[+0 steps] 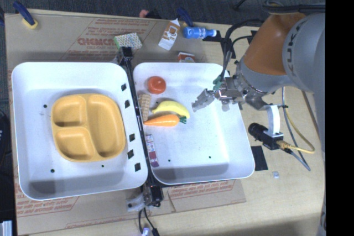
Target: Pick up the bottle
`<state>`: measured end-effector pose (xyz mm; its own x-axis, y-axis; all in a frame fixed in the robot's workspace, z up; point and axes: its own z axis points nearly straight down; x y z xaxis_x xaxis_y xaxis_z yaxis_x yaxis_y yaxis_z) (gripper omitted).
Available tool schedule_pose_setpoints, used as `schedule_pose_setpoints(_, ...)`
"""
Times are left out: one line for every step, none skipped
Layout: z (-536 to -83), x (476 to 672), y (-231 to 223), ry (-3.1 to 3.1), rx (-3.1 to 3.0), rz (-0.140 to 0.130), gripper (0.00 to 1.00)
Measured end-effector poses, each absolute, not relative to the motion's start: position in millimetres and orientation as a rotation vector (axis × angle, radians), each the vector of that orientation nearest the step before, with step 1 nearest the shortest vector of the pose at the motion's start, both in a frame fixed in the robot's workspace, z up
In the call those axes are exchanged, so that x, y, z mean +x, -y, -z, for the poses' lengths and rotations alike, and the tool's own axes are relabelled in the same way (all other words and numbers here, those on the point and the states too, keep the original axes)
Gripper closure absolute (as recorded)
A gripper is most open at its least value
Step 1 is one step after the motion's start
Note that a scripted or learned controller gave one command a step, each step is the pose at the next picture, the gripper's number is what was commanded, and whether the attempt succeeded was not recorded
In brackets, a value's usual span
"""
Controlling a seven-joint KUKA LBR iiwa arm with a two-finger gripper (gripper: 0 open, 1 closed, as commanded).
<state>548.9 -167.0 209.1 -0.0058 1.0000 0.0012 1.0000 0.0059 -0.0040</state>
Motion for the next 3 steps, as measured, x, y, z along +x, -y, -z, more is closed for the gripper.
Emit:
schedule_pose_setpoints(-219,549.3,167,2.229,-2.206,-0.004,1.0)
schedule_pose_setpoints(-210,478.0,198,2.523,-1.865,-0.002,1.0)
schedule_pose_setpoints(-159,477.5,150,2.542,-1.84,-0.002,1.0)
